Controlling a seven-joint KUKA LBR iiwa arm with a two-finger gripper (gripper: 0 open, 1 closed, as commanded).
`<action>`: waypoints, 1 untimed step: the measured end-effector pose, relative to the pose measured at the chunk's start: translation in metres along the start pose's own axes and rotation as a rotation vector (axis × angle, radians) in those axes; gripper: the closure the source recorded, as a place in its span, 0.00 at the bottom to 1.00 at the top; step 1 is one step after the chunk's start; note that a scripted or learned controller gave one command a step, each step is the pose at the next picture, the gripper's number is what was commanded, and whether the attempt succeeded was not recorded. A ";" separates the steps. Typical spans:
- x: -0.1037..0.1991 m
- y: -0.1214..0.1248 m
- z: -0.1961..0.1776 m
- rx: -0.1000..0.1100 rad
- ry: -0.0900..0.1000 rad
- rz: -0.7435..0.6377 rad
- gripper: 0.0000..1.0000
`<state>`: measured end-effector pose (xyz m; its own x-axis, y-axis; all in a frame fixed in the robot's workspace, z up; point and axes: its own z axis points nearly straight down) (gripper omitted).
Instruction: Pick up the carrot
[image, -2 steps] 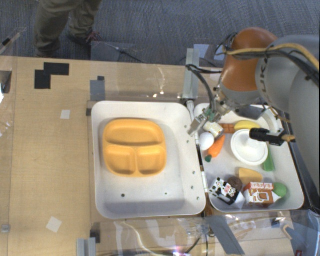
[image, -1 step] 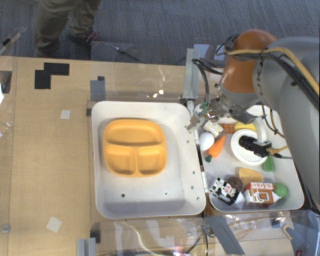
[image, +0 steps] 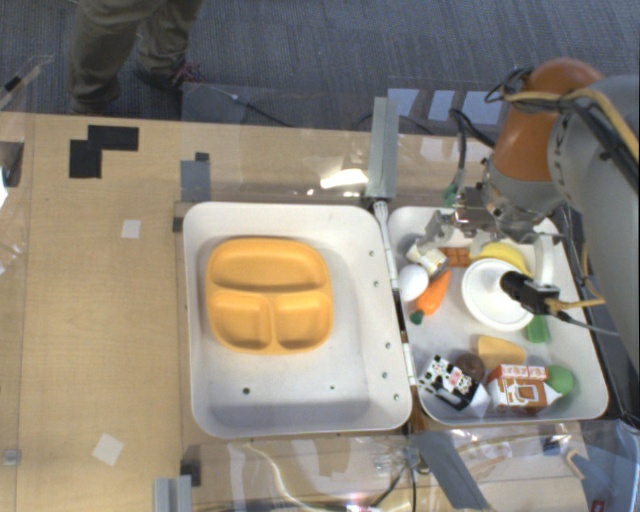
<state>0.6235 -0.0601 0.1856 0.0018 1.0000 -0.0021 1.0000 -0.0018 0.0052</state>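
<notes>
Orange and tapered, the carrot (image: 434, 292) lies in the right bin (image: 592, 392), between a white egg (image: 412, 281) and a white bowl (image: 494, 292). Just above it the claw (image: 440, 236) hovers; whether it is spread cannot be told.

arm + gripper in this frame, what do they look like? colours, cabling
The arm has a grey body with a rounded, glossy orange band above the wrist. Thin dark cables loop around the orange section and run along the grey link. Below sits the gripper, a compact metallic grey assembly with small dark fittings. No readable markings.
</notes>
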 end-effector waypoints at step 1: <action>-0.029 -0.025 0.069 -0.019 -0.011 0.030 0.00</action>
<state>0.5987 -0.0897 0.1166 0.0316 0.9994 -0.0125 0.9992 -0.0313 0.0245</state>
